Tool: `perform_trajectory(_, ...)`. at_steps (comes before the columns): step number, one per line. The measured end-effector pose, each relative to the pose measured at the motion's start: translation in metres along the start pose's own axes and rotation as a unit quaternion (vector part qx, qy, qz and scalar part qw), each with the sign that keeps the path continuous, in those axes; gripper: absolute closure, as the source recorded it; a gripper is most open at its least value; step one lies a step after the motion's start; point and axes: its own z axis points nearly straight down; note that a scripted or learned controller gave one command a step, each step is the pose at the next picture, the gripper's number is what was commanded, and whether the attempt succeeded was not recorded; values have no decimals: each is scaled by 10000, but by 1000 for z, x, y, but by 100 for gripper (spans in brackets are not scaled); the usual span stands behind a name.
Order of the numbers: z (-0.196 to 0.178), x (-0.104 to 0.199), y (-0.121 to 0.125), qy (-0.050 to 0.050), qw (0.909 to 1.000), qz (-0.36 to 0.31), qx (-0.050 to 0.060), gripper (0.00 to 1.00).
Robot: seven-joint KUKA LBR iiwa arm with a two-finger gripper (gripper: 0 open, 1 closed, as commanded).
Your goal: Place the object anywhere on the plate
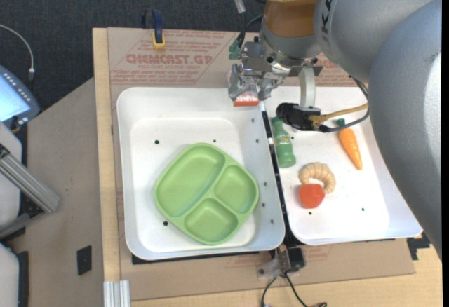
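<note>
Hand [246,92] hangs over the left bin's [133,130] far edge, clamped on a small red-and-white object [245,100], above and apart from the green divided plate [205,193] lying in that bin

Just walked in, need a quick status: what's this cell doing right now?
The KUKA arm reaches in from the right, and its gripper is at the back of the left bin with a small red object at its fingertips; whether it is truly gripped I cannot tell. The green plate in that bin has nothing on it. In the right bin lie a green bottle, a carrot, a croissant and a red tomato.
</note>
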Motion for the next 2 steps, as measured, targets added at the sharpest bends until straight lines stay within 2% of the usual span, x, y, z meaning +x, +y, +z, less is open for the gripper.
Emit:
perform_trajectory(1, 4, 42, 19, -11, 10000, 12, -2, 100)
perform_trajectory(2, 25, 52, 23, -15, 10000, 27, 33, 100)
